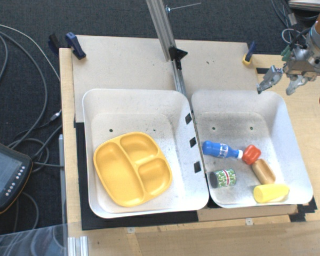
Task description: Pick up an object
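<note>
Fingers [269, 80] spread open, gripping nothing, above right bin's [290, 122] far corner; bottle [222, 150], can [224, 178], yellow block [270, 192] lying inside.

Loose items lie in the right bin, a tray in the left.
Blue bottle [222, 150], red-capped brown bottle [259, 165], green can [223, 178] and yellow block [271, 193] lie sideways; yellow divided tray [132, 168] lies flat.

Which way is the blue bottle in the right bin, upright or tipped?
Tipped: the blue bottle lies on its side on the right bin's floor, white neck toward the red object.
</note>
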`<state>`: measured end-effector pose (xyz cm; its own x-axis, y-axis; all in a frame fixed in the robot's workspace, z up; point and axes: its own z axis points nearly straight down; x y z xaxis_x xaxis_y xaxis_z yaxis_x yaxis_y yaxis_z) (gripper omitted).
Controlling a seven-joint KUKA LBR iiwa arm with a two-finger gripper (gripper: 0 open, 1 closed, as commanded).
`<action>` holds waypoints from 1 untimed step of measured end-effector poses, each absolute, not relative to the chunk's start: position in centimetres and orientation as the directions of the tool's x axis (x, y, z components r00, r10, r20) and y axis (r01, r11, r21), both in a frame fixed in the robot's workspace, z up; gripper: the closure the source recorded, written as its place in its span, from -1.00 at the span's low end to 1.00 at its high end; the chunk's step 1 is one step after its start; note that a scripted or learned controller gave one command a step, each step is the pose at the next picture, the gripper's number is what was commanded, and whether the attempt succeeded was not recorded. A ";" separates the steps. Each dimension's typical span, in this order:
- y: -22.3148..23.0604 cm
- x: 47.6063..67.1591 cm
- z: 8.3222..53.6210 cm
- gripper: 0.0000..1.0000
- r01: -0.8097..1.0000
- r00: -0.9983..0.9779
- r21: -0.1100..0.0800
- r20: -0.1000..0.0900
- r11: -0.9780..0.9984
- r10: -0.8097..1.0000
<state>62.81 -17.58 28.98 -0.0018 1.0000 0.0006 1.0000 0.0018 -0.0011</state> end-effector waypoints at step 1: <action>-17.6 62.8 29.0 -1.00 1.000 -0.002 -0.001 0.000 0.002 1.000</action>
